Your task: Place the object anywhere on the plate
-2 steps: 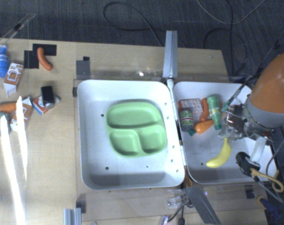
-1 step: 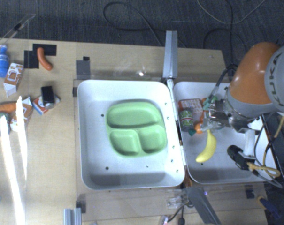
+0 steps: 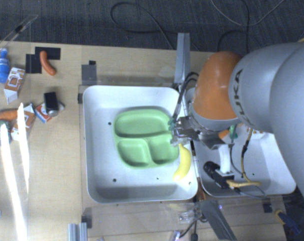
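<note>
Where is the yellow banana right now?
The banana lies in the left bin, near its right wall, just beside the green plate's right edge and below the gripper.

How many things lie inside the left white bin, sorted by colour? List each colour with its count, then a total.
Green: 1, the divided plate
Yellow: 1, the banana beside the plate's right edge
Total: 2

Matt green plastic plate (image 3: 141,134), smooth white plastic bin (image 3: 99,139), pale wooden bench (image 3: 51,185).
</note>
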Motion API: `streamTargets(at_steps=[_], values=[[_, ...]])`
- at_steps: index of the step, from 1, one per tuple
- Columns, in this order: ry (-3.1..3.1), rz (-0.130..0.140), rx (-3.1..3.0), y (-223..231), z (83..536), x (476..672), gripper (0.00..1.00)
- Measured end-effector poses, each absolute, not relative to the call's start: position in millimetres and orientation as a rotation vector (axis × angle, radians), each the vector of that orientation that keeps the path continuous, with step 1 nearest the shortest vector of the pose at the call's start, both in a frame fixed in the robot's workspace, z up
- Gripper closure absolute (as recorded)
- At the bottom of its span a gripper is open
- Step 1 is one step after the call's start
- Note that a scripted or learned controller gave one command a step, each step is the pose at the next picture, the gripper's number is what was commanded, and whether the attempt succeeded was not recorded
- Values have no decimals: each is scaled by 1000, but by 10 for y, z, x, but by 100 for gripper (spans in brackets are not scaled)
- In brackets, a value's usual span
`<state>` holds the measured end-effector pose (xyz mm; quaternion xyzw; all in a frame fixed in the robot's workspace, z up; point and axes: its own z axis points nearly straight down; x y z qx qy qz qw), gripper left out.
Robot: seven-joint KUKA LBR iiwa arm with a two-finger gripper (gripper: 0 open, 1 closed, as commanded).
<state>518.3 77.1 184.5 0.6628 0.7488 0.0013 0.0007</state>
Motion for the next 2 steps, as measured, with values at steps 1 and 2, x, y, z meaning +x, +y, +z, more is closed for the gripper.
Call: streamTargets(at_steps=[1,2], values=[[2504,5,1894,1415,1890,5750,100],[2504,5,1894,1414,1891,5750,0]])
